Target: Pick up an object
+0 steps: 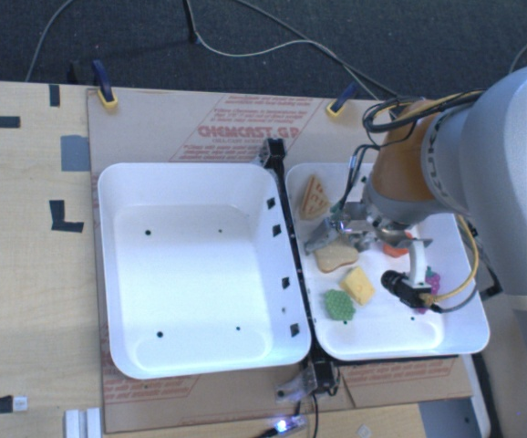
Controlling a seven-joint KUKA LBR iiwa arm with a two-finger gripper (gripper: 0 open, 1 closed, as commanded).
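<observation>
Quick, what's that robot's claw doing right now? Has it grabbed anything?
Gripper: down in the right bin, just above the slice of bread; whether it is open, closed or holding anything cannot be told.

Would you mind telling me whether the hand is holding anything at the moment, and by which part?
It cannot be told: the hand is down in the right bin near the tan bread-shaped piece, its grasp hidden.

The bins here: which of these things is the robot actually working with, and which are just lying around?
Part of the job:
- claw, low in the right bin
- toast-like slice
- wedge-shaped piece
- yellow block
- green lump

Just lying about:
- left bin
- blue-and-yellow clamps
- cable on the floor
- cardboard sheet
</observation>
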